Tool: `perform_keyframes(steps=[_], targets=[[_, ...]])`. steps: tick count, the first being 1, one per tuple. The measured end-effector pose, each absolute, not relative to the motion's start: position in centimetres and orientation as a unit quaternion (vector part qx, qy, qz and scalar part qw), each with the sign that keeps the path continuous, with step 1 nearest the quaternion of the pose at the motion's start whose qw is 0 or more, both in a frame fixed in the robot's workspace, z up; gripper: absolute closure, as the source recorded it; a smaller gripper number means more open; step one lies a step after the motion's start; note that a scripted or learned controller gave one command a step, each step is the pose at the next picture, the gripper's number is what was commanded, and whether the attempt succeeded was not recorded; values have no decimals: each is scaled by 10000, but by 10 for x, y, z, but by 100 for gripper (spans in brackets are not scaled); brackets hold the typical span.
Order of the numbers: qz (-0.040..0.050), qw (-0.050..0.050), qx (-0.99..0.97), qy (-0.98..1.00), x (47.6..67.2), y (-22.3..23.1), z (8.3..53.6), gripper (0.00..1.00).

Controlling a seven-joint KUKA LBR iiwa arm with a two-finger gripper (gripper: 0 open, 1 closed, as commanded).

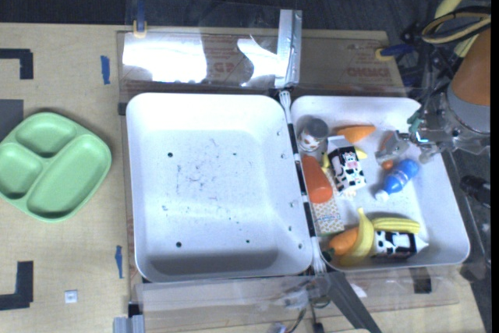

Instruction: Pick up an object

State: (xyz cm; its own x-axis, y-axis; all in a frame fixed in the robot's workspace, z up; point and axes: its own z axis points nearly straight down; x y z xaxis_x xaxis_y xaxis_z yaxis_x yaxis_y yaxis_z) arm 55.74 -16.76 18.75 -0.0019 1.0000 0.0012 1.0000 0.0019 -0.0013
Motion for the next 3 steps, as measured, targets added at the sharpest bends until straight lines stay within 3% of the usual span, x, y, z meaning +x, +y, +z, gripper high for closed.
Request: perform_keyframes(steps=[1,2,3], targets=[[-2,-13,-7223,-6916,593,-224,181,0],[1,-2,-7235,-6904,612,-212,144,0],[-22,14,-7235,-6903,618,-200,89,0]])
